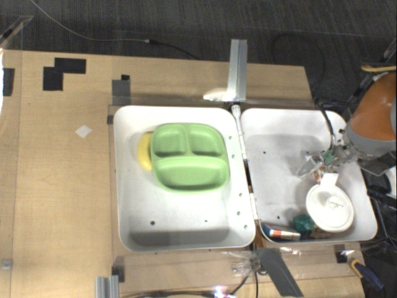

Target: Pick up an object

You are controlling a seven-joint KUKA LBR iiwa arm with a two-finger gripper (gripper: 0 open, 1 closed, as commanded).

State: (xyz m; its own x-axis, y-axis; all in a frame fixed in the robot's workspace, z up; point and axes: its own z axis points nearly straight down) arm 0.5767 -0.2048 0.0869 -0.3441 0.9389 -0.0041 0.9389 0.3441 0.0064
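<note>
bins (180, 238) x2, green tray (188, 156) x1, white cup (329, 207) x1

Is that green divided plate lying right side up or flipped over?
Right side up: the green divided plate shows its three hollow compartments facing upward, lying flat in the left bin.

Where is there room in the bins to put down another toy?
Left bin: bare floor in front of the green divided plate, toward the near wall. Right bin: bare floor on its left side, beside the divider. Crowded: the right bin's near right corner, with the white cup and the gripper.
</note>
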